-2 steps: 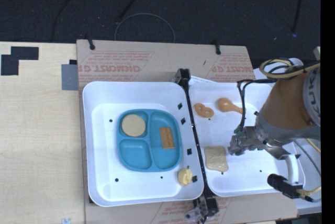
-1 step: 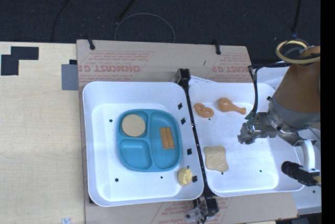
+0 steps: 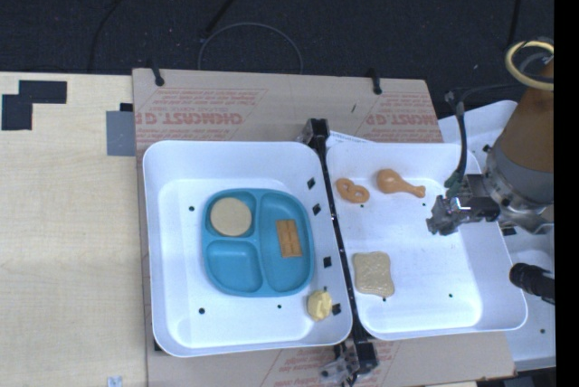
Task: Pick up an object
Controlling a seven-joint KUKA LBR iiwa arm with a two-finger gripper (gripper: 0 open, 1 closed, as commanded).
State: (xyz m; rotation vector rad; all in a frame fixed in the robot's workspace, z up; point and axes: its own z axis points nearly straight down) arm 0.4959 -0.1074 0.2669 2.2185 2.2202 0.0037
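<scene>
While the gripper (image 3: pixel 445 215) hovers over the right bin (image 3: pixel 470 308) — jaws' state impossible to tell — nothing is picked yet; nearest lies the drumstick-shaped toy (image 3: pixel 399 184), just beside.

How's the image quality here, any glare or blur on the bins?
Camera view: even light, soft shadows; the white bins look bright but not washed out; tray and food items read clearly; the gripper is dark and slightly soft, its detail hard to make out.
</scene>
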